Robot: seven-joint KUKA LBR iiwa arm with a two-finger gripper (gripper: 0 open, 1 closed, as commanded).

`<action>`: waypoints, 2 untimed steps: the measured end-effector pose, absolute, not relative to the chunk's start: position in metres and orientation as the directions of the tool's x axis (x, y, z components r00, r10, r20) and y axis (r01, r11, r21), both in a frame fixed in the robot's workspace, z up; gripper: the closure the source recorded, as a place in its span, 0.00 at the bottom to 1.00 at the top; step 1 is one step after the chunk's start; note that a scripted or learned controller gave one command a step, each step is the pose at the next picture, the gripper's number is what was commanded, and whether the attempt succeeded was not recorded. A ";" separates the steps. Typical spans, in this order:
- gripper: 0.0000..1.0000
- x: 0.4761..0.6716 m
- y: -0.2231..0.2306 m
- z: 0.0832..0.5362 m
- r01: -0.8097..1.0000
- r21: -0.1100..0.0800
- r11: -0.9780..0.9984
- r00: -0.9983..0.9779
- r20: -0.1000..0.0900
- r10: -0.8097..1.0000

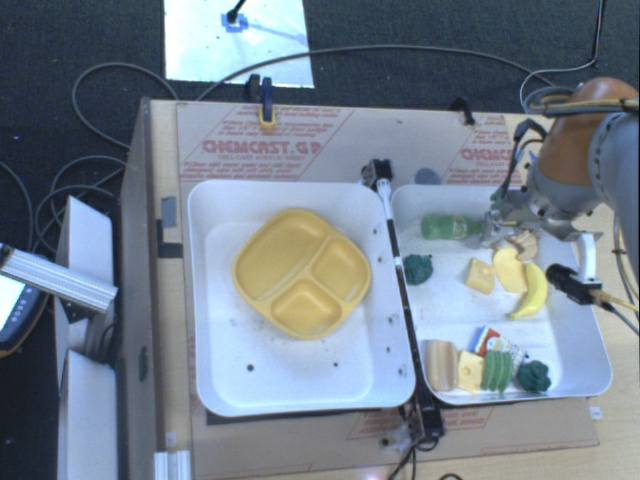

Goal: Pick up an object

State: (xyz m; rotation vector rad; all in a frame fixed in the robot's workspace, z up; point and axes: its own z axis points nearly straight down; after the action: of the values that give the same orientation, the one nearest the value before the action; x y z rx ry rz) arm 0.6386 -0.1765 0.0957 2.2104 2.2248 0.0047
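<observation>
My gripper (507,226) is low over the back of the right bin (598,360), reaching in from the right. It sits just right of a green bottle-shaped toy (448,228) and above a pale yellow fruit slice (507,266). A small beige piece (522,243) lies right under it. Close by are a yellow cheese wedge (480,276) and a banana (533,291). I see nothing clearly held.
The left bin (225,368) holds a yellow divided plate (302,271). In the right bin there are also a dark green broccoli (417,267), a bread slice (438,363), a cheese block (468,370), a green vegetable (496,368), another broccoli (535,375) and a red-white packet (489,340).
</observation>
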 end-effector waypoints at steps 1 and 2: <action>1.00 0.593 -0.158 0.088 1.000 0.010 0.002 -0.002 -0.004 1.000; 1.00 0.594 -0.158 0.098 1.000 0.013 0.003 -0.003 -0.004 1.000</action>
State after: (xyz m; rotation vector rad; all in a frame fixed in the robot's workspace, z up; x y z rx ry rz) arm 0.5942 -0.1584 0.0985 2.2096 2.2166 0.0096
